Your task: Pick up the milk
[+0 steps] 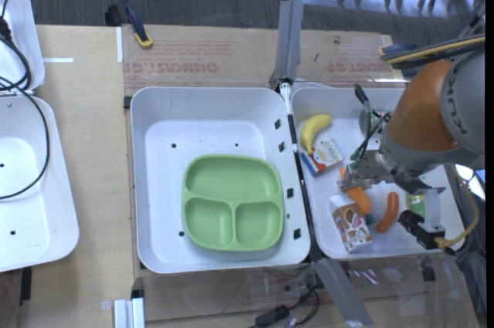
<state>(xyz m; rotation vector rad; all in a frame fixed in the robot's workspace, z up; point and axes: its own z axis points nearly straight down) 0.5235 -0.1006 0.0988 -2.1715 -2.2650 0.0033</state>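
Left bin (154,164) held only the green tray (231,201). Milk carton (351,223) lay flat in right bin (324,245), not lifted. Gripper (356,178) hovered just above-right; pincer state: couldn't tell. Pick not done.

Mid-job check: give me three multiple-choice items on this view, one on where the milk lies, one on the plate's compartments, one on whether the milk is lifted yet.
1. The milk lies in:
A. the right bin
B. the left bin
C. the floor

2. The green plate has how many compartments?
A. two
B. three
C. five

3. The milk is:
A. held in the air
B. on the plate
C. lying on the bin floor

Answers: 1 A, it sits near the bin's front edge; 2 B, one long and two small; 3 C, it rests below the gripper.
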